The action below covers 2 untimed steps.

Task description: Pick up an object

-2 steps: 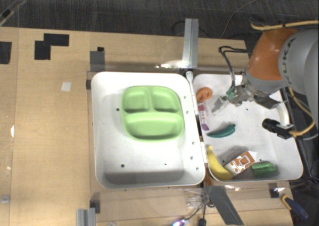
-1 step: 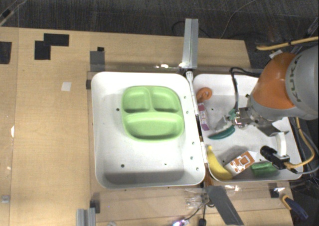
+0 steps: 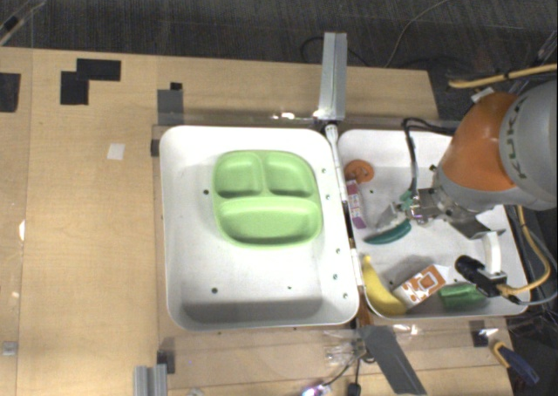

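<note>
Though the arm [image 3: 501, 154] hides its wrist, whether the end effector [image 3: 417, 206] grips the teal object [image 3: 390, 230] is unclear.

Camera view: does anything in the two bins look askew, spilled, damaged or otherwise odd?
Nothing looks spilled or broken. The green divided tray lies upside down in the left bin, ridges up. In the right bin, the banana, small carton and green block crowd the near edge. The claw sits by a teal curved piece.

Right bin [image 3: 384, 143] cluttered — banana [image 3: 379, 285], carton [image 3: 421, 284] crowd front.
</note>
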### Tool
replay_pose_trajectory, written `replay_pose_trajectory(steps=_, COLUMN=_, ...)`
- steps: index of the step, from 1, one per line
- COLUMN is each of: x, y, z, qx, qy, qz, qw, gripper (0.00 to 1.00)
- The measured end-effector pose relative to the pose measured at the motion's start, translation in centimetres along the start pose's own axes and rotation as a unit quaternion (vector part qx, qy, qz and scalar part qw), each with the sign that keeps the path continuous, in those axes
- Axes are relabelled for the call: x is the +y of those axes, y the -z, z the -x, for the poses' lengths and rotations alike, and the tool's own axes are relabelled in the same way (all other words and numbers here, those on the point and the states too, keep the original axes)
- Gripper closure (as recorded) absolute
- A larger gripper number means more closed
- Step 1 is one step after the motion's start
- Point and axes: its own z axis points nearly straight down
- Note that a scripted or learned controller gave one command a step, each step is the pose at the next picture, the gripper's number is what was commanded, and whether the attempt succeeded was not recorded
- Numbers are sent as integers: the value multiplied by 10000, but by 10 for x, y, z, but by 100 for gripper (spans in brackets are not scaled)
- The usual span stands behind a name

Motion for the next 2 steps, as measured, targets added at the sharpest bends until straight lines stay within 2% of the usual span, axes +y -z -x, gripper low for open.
replay_pose_trajectory(steps=1, x=3, y=8, z=-2, qx=28, qy=21, qz=1, qw=10000, gripper=100)
replay_pose_trajectory(steps=2, x=61, y=154, z=-63, qx=4, qy=-217, qz=-73, qw=9997, gripper=100)
